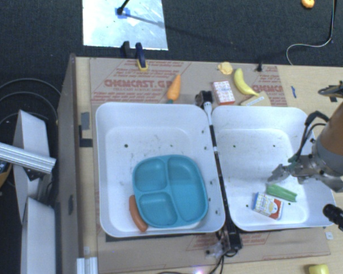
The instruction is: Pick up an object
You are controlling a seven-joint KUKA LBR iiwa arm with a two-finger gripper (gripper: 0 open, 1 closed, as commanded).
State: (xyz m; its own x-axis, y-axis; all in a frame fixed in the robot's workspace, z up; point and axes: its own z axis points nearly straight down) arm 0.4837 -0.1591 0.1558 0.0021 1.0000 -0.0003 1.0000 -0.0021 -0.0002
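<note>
Right bin [257, 124] open across its far and left floor, green object [282, 192] and small carton [268, 205] crowding the near right corner, left bin [137, 124] mostly taken by blue divided tray [170, 190], sausage [138, 213] wedged beside the tray's near left edge

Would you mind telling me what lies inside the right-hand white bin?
Inside the right white bin: a green stick-shaped object and a small printed carton. The gripper covers whatever lies beneath it.

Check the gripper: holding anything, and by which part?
Cannot be told. The gripper sits at the left end of the green item in the right bin, but no grasp is visible.
</note>
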